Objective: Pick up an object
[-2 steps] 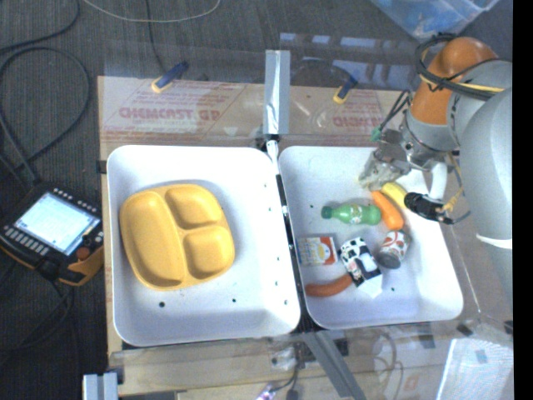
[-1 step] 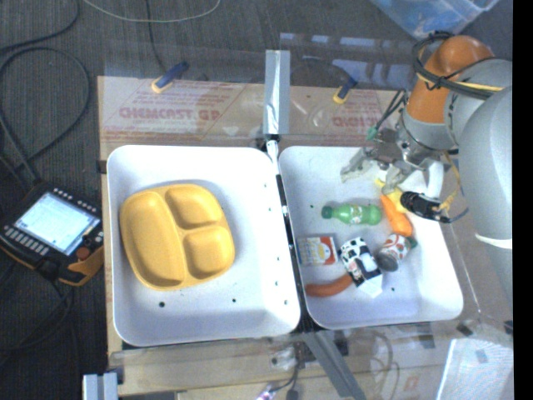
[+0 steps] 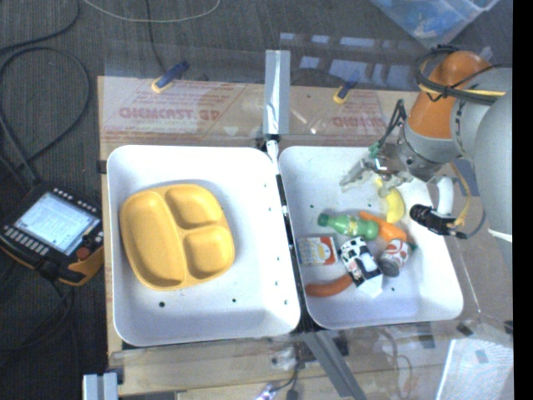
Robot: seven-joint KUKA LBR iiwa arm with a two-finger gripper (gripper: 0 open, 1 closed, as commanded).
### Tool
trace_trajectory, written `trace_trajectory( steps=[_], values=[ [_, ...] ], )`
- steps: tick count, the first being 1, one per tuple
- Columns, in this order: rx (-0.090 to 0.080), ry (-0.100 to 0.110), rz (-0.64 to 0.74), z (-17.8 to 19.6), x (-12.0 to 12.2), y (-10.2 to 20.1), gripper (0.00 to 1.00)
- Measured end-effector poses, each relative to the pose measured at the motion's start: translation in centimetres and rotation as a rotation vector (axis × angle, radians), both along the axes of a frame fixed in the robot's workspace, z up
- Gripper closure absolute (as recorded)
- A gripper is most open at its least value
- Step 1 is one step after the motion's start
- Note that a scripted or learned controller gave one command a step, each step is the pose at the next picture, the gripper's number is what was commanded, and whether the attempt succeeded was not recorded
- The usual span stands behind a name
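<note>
Nearest the camera, along the right bin's (image 3: 433, 307) front, lies a red-orange sausage-shaped toy (image 3: 328, 287), with a small white and orange carton (image 3: 316, 250) just behind it. Beside these sit a black-and-white cow-patterned item (image 3: 358, 259) and a grey and red object (image 3: 394, 257), too crowded to name exactly. A green bottle (image 3: 340, 222) lies on its side touching an orange carrot-like piece (image 3: 385, 226). A yellow banana (image 3: 392, 204) is partly covered by the gripper (image 3: 364, 173), which hangs over the bin's back area with its thin fingers spread apart and nothing visible between them. The arm's grey bulk cuts off the bin's right rim. In the left bin (image 3: 133, 323) rests a yellow three-compartment tray (image 3: 177, 233). A teach pendant (image 3: 52, 233) lies on the floor, left.
</note>
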State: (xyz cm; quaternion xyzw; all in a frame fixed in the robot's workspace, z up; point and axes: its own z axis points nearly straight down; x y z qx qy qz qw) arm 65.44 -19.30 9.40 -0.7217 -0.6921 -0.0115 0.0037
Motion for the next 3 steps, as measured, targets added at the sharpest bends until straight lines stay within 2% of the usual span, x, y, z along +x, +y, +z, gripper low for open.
trace_trajectory(
  steps=[1,2,3],
  values=[
    [-0.017,-0.012,0.170,-0.1,-1.3,0.2,0.00],
    [-0.026,-0.015,0.357,-0.1,-5.1,0.3,0.00],
    [-0.027,-0.021,0.493,-0.1,-9.5,-0.3,0.00]
  ],
)
